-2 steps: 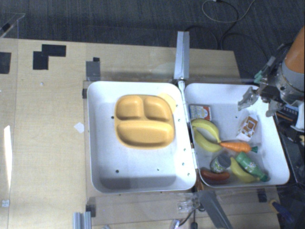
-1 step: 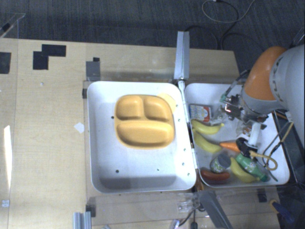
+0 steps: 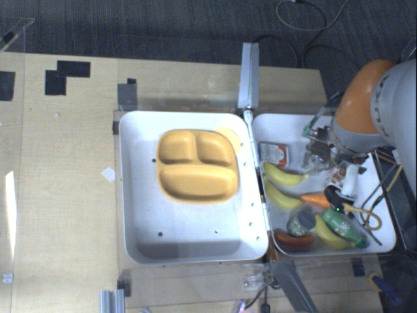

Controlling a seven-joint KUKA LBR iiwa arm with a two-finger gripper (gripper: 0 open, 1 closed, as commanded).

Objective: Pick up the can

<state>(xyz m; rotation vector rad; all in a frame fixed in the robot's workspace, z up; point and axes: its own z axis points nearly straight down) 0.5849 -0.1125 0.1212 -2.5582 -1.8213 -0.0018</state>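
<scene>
The can point(image 3: 301, 223) stands upright near the front of the right bin point(image 3: 388, 240), its round grey top facing up. It sits among other food items, touching a dark red piece point(image 3: 293, 241) in front of it. My gripper point(image 3: 317, 154) hangs over the middle of the right bin, behind the can and well apart from it, near the tip of a banana point(image 3: 281, 173). The grey arm with its orange band point(image 3: 365, 96) comes in from the right. Nothing shows in the gripper.
The right bin also holds a second banana point(image 3: 284, 197), a carrot point(image 3: 316, 201), a green bottle point(image 3: 343, 227) lying on a third banana, and a red-and-white packet point(image 3: 272, 153). A yellow divided tray point(image 3: 197, 165) lies in the left bin point(image 3: 137, 227). A metal divider point(image 3: 248, 77) separates the bins.
</scene>
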